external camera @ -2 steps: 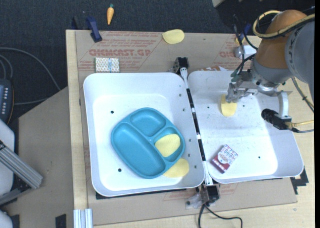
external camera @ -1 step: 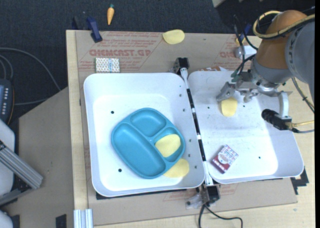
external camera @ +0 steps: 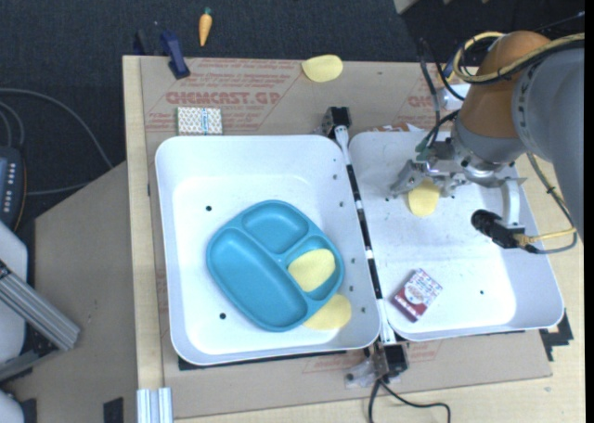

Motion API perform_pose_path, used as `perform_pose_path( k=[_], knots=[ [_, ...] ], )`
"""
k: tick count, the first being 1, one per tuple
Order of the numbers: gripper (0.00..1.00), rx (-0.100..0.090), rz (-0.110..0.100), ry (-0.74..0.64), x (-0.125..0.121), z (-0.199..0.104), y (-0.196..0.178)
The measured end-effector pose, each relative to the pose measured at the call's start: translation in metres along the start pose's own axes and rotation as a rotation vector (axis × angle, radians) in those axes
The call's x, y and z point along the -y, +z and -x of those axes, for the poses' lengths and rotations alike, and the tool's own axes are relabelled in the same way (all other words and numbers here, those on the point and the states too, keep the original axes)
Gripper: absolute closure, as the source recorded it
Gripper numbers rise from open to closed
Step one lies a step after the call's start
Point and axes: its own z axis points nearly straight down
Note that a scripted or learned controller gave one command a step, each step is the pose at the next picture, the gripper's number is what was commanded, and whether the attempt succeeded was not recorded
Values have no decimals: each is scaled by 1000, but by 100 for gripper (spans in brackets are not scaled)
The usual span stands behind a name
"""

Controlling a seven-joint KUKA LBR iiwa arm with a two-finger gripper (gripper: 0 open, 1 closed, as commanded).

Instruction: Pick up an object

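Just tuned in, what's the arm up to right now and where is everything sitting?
The arm's gripper is down in the right bin, right over a small yellow piece, though I can't tell if it has a grasp. A red and white packet lies nearer the front of that bin. In the left bin, a blue divided tray holds one yellow piece, with another beside its edge.

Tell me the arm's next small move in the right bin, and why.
Probably a short straight lift. The hand sits low in the right bin, directly over the small yellow piece, which shows just below it. Raising it slightly would show whether the piece comes up or stays on the floor.
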Motion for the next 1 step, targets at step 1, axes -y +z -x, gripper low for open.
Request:
perform_pose_path(
  k=[1],
  knots=[
    [100, 0, 2, 0, -1, 0, -10]
  ],
)
